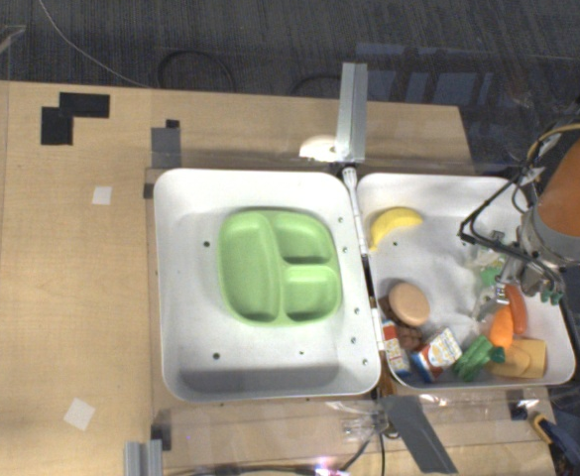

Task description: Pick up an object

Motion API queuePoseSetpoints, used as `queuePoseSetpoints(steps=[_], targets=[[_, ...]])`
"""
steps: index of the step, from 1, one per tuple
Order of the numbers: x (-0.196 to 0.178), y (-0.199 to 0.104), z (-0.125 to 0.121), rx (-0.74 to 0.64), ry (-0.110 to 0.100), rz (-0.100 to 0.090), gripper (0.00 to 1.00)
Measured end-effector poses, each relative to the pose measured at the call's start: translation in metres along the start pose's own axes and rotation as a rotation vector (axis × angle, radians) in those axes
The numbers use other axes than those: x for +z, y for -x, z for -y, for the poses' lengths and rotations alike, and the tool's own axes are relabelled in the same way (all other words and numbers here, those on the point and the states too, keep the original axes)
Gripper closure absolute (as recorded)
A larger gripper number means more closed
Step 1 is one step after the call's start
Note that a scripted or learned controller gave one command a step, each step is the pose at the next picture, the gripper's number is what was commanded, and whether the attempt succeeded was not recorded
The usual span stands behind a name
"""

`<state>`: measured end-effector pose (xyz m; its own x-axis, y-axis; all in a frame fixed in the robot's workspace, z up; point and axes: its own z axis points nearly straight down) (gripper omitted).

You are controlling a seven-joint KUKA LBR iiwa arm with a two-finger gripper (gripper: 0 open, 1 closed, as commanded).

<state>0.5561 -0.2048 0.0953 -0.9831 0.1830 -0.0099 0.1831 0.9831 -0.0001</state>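
Hanging over the right bin (438, 191), the gripper (513, 284) sits just above the carrot (517, 311), which runs twelve to six; jaw state I cannot tell.

On the worktop (61, 296), the tray (275, 266) lies in the left bin (185, 365); right of that bin, the right bin (438, 191) holds a banana (395, 223), bun (408, 303) and carrot (516, 312).

One fixed cam, overhead, slanted, both bins (171, 266)
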Motion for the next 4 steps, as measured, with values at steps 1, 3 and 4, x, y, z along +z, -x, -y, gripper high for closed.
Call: queuePoseSetpoints(steps=[1, 3, 4], targets=[[0.004, -0.063, 0.014, 0.094, -0.001, 0.007, 0.0], [-0.01, -0.056, 0.011, -0.222, -0.006, 0.027, 1.0], [-0.037, -0.041, 0.008, -0.577, 0.001, 0.0, 1.0]])
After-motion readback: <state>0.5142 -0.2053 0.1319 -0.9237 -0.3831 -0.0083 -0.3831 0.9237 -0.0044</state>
